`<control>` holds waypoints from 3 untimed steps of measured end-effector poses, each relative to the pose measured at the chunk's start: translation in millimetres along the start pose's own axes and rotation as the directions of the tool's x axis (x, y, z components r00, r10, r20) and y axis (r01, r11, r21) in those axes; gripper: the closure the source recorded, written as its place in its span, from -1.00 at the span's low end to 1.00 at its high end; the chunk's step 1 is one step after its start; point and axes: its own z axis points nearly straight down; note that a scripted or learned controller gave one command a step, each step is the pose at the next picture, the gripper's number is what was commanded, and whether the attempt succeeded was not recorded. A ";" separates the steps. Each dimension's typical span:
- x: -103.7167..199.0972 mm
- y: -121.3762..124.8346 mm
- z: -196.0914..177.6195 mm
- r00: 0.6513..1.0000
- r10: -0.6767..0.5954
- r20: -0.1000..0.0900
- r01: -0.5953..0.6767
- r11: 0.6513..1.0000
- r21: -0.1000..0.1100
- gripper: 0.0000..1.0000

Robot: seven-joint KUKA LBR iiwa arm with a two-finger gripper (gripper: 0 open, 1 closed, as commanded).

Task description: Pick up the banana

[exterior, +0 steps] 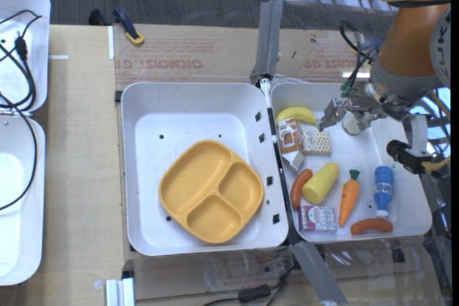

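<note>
From the overhead camera we see the grey, orange-banded arm's two-finger gripper (331, 115) poised in the right white bin (409, 175), its fingers spread and pinching nothing. The curved yellow banana (297, 115) lies at that bin's far left corner, just left of the fingertips and apart from them. Nearer us than the banana sit a brown-and-white carton (289, 136), a beige cracker block (316, 142), a red sausage (300, 185) and an orange toy carrot (348, 198). Left of the banana, the neighbouring bin (143, 125) bears a yellow divided plate (210, 190).
</note>
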 end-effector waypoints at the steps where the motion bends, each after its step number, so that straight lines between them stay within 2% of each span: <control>1: 5.6 15.9 99.1 0.984 0.177 0.003 -0.177 0.984 -0.013 -1.00; 2: 4.3 16.3 89.4 0.984 0.180 0.004 -0.180 0.984 -0.014 1.00; 3: 4.3 16.1 89.7 0.984 0.181 0.004 -0.180 0.983 -0.014 -1.00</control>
